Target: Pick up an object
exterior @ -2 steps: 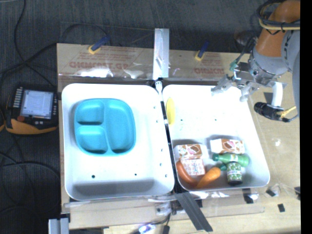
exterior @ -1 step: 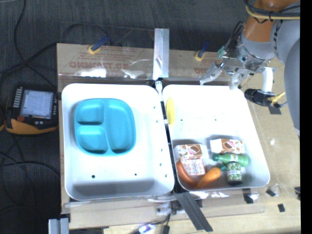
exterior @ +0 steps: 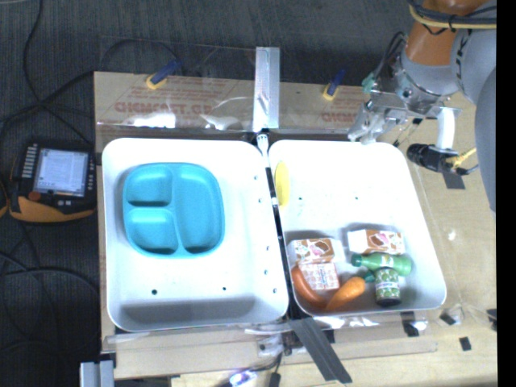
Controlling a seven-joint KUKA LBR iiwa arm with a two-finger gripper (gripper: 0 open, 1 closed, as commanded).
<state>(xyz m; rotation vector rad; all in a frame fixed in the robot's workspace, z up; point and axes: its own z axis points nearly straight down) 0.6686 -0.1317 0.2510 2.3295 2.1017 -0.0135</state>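
The right bin (exterior: 403, 176) holds a yellow banana (exterior: 281, 181) against its left wall. Along its near edge lie two small cartons (exterior: 313, 251) (exterior: 374, 241), a sausage (exterior: 305, 289), an orange carrot (exterior: 347, 293) and two green bottles (exterior: 382, 264) (exterior: 387, 285). My gripper (exterior: 369, 127) hangs above the far right corner of that bin, over its rim, well away from the items. Nothing shows between its fingers.
The left bin (exterior: 121, 297) contains a blue divided plate (exterior: 173, 207). A handheld pendant (exterior: 52, 180) lies left of the bench. Clips (exterior: 164, 73) (exterior: 332, 88) hold a plastic sheet along the far edge, and a metal bar (exterior: 267, 87) stands between the bins.
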